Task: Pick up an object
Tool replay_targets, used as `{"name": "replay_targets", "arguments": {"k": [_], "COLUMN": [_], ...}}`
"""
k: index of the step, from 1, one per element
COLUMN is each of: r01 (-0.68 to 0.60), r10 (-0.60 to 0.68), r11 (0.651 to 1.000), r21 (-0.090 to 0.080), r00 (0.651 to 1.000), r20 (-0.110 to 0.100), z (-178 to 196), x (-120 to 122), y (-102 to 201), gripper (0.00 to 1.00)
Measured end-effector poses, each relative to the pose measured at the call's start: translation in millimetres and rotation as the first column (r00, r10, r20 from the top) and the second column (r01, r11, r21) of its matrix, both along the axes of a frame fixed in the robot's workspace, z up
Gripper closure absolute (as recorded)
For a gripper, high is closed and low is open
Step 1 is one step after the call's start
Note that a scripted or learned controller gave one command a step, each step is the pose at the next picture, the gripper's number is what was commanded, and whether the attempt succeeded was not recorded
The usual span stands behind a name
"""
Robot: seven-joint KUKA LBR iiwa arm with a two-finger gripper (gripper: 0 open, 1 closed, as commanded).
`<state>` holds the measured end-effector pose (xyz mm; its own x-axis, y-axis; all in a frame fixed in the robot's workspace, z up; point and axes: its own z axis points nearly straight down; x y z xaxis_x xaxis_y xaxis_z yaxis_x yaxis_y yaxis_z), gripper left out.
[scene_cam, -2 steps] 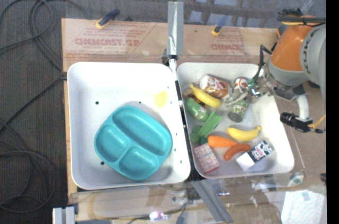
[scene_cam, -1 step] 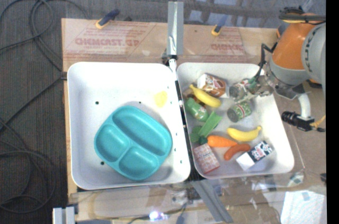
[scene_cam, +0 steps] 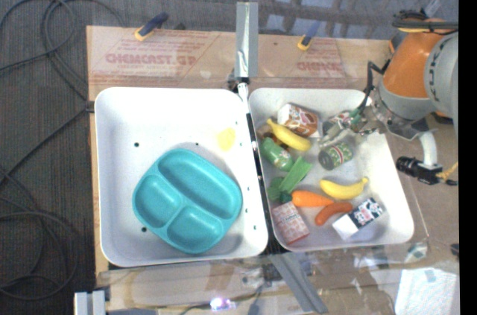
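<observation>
Grey carpet with loose cables surrounds my worktop (scene_cam: 149,60), a board carrying two white bins side by side. My claw (scene_cam: 344,124) hangs low in the right bin (scene_cam: 399,220), near its far right corner, and I cannot tell whether it is open or closed. Nothing shows gripped in it, so I judge the pick not yet made; grasp and lift are both left. Just below my claw lies a dark can (scene_cam: 336,154), the nearest candidate. Just to its left sits a brown packet (scene_cam: 299,120) with a banana (scene_cam: 288,135) touching it. Further towards the near edge lie a second banana (scene_cam: 343,188), a carrot (scene_cam: 311,198) and a small milk carton (scene_cam: 359,217). Well to the left, in the other bin (scene_cam: 127,112), rests a teal divided plate (scene_cam: 188,199).
</observation>
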<state>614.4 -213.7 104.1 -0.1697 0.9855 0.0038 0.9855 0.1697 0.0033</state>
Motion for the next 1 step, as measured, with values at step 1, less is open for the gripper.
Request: {"name": "replay_targets", "arguments": {"k": [1], "r01": [-0.002], "r10": [0.002], "r11": [1.0], "r21": [0.002], "r00": [1.0], "r20": [0.0], "z": [8.9], "x": [0.4], "y": [1.3], "gripper": [1.0]}}
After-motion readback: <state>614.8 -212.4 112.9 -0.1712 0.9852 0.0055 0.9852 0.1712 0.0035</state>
